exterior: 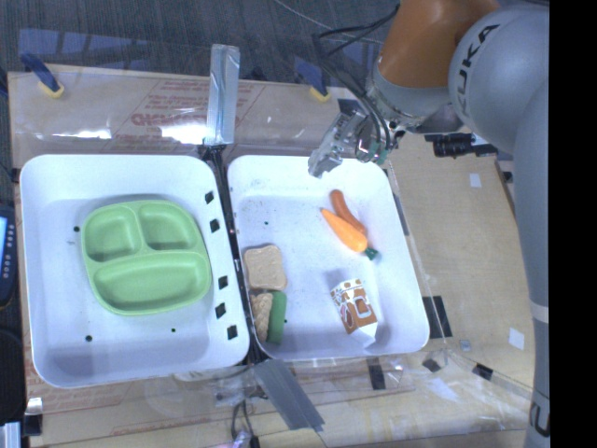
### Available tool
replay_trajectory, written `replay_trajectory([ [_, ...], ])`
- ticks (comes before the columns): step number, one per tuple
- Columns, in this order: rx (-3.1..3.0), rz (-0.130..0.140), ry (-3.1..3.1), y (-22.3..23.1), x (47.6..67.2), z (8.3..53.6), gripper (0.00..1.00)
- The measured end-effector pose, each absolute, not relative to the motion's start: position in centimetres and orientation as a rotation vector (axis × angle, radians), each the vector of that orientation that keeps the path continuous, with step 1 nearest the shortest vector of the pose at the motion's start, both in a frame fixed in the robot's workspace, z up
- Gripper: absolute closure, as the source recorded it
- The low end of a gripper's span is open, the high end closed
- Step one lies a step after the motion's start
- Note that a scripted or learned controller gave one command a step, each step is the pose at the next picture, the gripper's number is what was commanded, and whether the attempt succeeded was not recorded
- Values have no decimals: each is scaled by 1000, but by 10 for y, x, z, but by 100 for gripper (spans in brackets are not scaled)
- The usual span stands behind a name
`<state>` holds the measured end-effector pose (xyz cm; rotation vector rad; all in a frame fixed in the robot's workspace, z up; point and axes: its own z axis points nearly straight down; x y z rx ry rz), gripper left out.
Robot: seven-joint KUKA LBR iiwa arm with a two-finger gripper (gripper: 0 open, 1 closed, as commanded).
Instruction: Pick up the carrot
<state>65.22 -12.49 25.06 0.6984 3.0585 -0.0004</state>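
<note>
Half-hidden bread (265, 317) hugs the bin wall; end effector (328, 161) blurry above the carrot (343, 229), grip state unclear.

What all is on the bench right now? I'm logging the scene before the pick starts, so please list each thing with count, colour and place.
bins: two, white, side by side on the bench
divided plate: one, green, in the left bin
carrot: one, orange with a green stub, upper right of the right bin
sausage: one, orange-red, lying against the carrot
bread slice: one, tan, by the right bin's left wall
cracker and green piece: one each, near corner below the bread
snack packet: one, white and brown, lower right of the right bin
arm: one, grey with orange band, from the right
hand: one, over the right bin's far rim
</note>
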Motion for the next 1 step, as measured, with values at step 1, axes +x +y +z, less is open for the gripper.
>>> replay_trajectory([
  [1,-740,0,3053,-119,624,260,100],
])
